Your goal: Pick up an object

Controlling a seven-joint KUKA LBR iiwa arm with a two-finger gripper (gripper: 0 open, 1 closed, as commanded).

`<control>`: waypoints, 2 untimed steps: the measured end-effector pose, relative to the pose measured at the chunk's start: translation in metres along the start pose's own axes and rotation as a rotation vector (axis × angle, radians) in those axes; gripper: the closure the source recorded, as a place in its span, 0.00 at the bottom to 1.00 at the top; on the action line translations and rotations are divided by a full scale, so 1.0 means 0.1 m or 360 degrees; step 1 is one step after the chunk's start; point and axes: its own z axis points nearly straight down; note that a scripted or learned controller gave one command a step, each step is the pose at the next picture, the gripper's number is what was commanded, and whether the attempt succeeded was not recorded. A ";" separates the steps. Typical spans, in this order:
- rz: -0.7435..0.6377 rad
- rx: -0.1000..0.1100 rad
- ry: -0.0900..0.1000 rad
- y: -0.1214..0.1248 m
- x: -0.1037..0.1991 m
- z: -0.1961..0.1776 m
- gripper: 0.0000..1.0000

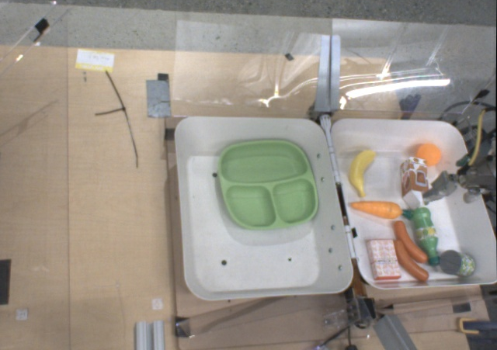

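Right now my fingers (441, 188) hang by the right bin's (466, 133) right edge; how wide, I cannot tell. Nearest, mid-bin, the green bottle (424, 229) looks light, stiff, slick; I'd pinch its body.

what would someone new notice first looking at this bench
The green three-compartment plastic plate lying alone in the left white bin draws the eye first. Next comes the toy food in the right white bin: a yellow banana, an orange carrot and a round orange fruit.

Lab: bench (78, 185), bins (256, 278).
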 end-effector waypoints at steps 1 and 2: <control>0.0240 0.0003 0.0000 0.25 0.12 1.11 0.00; -0.0010 -0.0004 -0.0001 1.11 0.28 1.16 0.00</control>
